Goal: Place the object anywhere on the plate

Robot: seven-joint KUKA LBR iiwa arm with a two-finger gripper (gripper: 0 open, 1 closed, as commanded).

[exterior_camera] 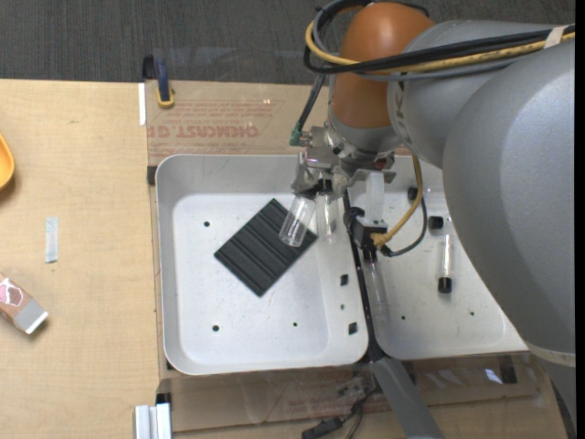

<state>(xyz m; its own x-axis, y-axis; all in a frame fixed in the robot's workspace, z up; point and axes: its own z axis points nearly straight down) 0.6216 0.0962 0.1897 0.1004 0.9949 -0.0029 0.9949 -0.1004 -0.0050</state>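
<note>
Black plate touching fingers

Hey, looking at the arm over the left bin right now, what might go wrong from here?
The pincer hovers at the upper right edge of the black ridged plate, so a release could land partly off it. The translucent fingers blur whatever sits between them, so it may carry nothing. The plate lies loose in the left bin, and contact could shove it.

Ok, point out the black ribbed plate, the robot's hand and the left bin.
black ribbed plate (260,250): camera view, on the middle of its ribbed top.
hand (309,222): camera view, midway between its clear fingertips, above the plate's upper right corner.
left bin (167,273): camera view, on its left rim.
</note>
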